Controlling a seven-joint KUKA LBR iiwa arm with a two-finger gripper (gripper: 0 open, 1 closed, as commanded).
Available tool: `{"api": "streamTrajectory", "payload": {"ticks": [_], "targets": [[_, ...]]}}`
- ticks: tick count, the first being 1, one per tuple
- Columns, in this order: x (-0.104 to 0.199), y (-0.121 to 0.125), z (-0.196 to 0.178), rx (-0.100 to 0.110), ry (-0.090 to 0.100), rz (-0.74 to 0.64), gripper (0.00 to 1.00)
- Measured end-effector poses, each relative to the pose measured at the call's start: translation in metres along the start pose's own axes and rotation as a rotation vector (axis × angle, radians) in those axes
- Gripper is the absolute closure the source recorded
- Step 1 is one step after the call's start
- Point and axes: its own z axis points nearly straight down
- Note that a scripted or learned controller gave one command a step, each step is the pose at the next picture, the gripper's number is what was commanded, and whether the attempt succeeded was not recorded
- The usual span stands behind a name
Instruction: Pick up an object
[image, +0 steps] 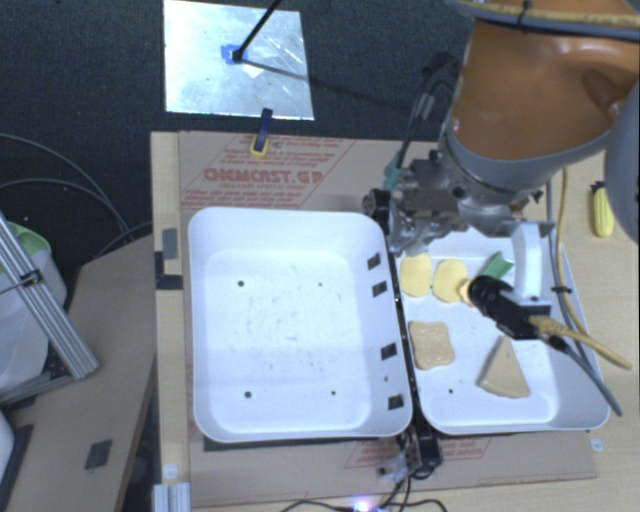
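The pincer (412, 232) hangs over the back corner of the right bin (470, 405), close against the shared wall where that bin meets the left bin (290, 330). A row of black clips (380, 290) runs down that wall just beside and below it, so there is little room on that side. Bare white floor opens away from the wall and toward the near rim. Whether the pincer is open or closed cannot be told, as the wrist's bulk covers it from above.

Just below the pincer, nearly under it, lies a pale yellow disc (415, 275), smooth and rounded. A second yellow disc (450, 281) touches the first on the side away from the wall. Farther on that side sits a small green piece (495, 265), partly hidden, so its shape is unclear. Nearer the front rim, a tan square slice (432, 345) with a crumbly face lies flat, well below the pincer. A tan wedge (505, 372) lies apart from it, diagonally away from the pincer, perhaps resting slightly tilted.

The arm's orange band (535, 70) is cut off by the top edge.
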Motion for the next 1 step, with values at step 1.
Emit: {"api": "streamTrajectory", "payload": {"ticks": [1], "targets": [[0.0367, 0.0317, 0.0491, 0.005, 0.000, -0.011, 1.00]]}}
